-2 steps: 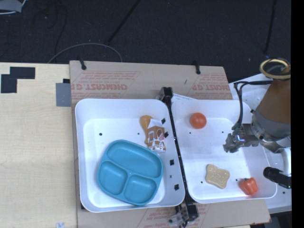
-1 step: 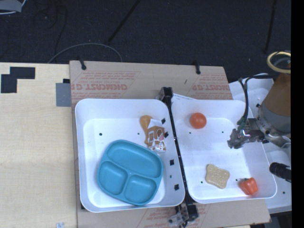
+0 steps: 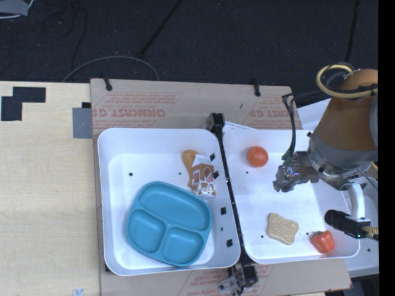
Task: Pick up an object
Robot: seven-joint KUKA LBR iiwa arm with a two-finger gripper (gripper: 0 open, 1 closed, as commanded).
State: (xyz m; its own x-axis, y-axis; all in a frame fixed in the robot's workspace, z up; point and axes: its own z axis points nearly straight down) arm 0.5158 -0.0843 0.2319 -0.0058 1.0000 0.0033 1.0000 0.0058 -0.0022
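Observation:
The right bin (image 3: 259, 251) holds a red-orange tomato-like ball (image 3: 257, 156) near its back left, a tan slice of toast (image 3: 282, 229) near its front, and a red pepper-like piece (image 3: 323, 241) at its front right corner. My gripper (image 3: 284, 181) hangs over the middle of this bin, right of the ball and above the toast, with the grey and orange arm behind it. I see nothing between its fingers, and the ball and toast lie apart from it.
In the left bin (image 3: 114, 165) lies a blue divided plate (image 3: 168, 223), with a small brown figure and a patterned packet (image 3: 201, 177) beside the dividing wall. A black clamp bar (image 3: 223, 184) runs between the bins. Cardboard lies under both.

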